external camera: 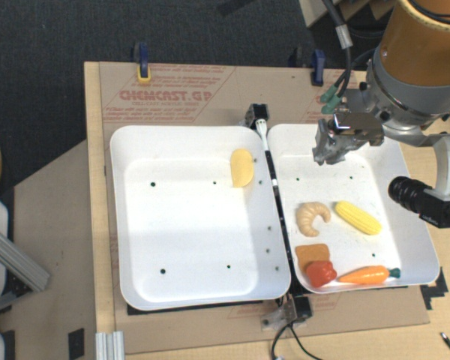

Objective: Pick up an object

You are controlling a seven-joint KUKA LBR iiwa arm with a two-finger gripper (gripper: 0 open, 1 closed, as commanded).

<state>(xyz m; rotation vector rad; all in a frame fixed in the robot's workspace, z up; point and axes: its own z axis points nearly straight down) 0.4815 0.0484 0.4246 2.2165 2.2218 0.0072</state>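
My gripper [328, 154] hangs over the back part of the right bin [416, 235], above bare bin floor. In the right bin lie a tan croissant [312, 217], a yellow corn cob [358, 217], a brown bread slice [312, 253], a red tomato [322, 274] and an orange carrot [366, 276]. These lie toward the front, well in front of the gripper. A yellow piece [242, 167] lies in the left bin [135, 223] near its back right corner.
A black divider clip [256, 115] sits at the back between the bins. Blue and yellow clamps [142, 60] hold the cardboard base at the back edge. A black camera-like unit [420, 197] sticks out over the right bin's right rim.
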